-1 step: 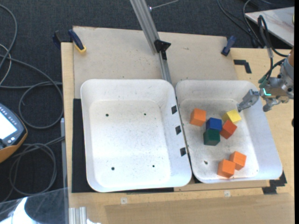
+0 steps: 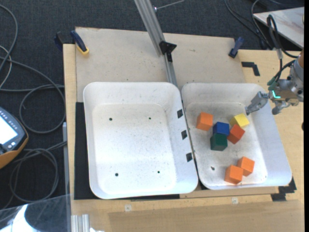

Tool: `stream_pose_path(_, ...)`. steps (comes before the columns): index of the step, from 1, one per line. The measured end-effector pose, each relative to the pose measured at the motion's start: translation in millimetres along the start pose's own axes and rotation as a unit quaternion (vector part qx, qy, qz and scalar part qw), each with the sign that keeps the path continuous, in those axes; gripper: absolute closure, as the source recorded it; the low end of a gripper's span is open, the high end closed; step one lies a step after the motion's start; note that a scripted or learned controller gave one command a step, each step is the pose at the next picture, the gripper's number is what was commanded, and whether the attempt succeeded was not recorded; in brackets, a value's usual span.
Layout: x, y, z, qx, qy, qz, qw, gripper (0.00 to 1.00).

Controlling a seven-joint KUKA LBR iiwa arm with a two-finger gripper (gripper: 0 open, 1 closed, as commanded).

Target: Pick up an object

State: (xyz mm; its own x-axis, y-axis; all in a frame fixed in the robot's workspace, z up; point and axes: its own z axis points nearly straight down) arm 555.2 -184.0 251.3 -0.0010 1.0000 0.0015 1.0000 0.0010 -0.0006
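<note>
Gripper [image 2: 265, 106] hung open over right bin's [image 2: 275, 144] right edge, holding nothing. Yellow cube [image 2: 241, 120] lay just left of it.

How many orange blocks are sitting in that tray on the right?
3. One orange block lies at the cluster's left, by the blue one. Two more, and, touch each other near the tray's front edge. The reddish block isn't counted; none seem hidden.
</note>
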Motion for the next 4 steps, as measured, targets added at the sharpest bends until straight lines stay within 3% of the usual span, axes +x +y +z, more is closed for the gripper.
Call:
stream_pose_path(2, 5, -15, 91, 0.003, 0.001, 0.000, 1.0000, 0.00)
stream_pose_path(3, 6, -3, 143, -0.001, 0.003, 0.000, 1.0000, 0.00)
stream_pose_path(4, 3, -1, 127, -0.008, -0.001, 0.000, 1.0000, 1.00)
